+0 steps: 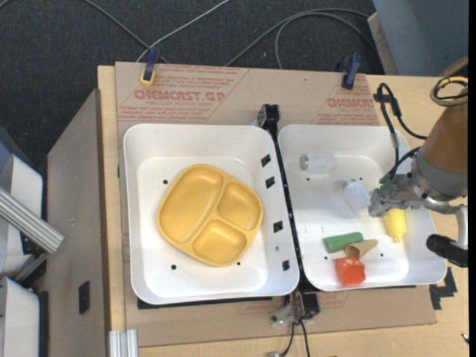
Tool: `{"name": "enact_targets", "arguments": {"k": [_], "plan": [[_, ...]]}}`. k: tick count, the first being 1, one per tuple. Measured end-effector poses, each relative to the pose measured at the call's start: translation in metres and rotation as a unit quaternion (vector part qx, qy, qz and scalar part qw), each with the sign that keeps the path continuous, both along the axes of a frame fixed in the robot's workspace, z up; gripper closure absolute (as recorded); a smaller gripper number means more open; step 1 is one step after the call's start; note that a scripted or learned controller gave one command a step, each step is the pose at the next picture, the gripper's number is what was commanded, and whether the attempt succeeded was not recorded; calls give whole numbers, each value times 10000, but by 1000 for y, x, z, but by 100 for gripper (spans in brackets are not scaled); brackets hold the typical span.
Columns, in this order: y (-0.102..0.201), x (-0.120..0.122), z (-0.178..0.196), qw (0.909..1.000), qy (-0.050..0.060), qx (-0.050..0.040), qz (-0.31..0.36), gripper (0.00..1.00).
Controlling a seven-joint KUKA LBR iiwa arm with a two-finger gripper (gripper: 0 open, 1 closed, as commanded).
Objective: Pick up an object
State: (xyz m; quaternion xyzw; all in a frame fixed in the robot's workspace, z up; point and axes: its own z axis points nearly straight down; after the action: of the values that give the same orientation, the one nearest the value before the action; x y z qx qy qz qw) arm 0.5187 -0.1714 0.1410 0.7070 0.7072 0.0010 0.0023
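Observation:
My gripper [384,201] hangs low over the right side of the right bin [327,143]. A yellow bottle-shaped object [396,226] lies just below it, right at its lower end. A pale translucent piece [356,194] sits just to its left. Toward the front of this bin lie a green block [341,241], a small brown cone [364,250] and a red object [351,272]. A clear plastic cylinder [317,162] lies near the back of the bin. I see nothing gripped.
The left bin [141,222] holds a yellow divided plate [210,214]. A black divider [281,199] runs between the two bins. The grey arm with its orange band [450,143] comes in over the right bin's right rim.

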Motion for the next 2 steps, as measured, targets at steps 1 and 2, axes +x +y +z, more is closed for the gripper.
{"name": "enact_targets", "arguments": {"k": [1,2], "plan": [[-10,-1,50,10000,-6,-3,-1,100],[-20,-1,100,10000,0,-1,1,100]]}}
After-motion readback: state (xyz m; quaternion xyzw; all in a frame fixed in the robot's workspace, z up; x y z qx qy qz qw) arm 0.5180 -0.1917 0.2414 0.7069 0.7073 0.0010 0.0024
